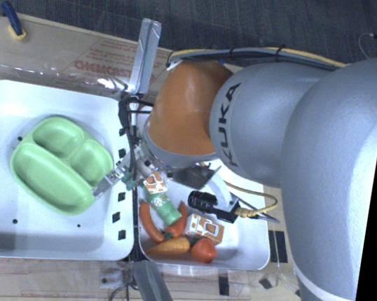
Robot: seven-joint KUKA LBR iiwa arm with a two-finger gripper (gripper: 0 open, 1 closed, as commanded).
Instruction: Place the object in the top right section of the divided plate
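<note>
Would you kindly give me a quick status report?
Gripper at green plate right edge, nothing seen held. Plate sections bare. Toy food piled in right bin.

The bulky grey arm with its orange band (249, 127) covers most of the shallow white right-hand bin (254, 252) and runs out of the picture at the right and bottom edges. The two-finger gripper (114, 178) is small and blurred at the rim of the green divided plate (62, 162), so its grip cannot be judged. Small toy food items (179, 233) in the right bin overlap, and some are too small to identify.
</note>
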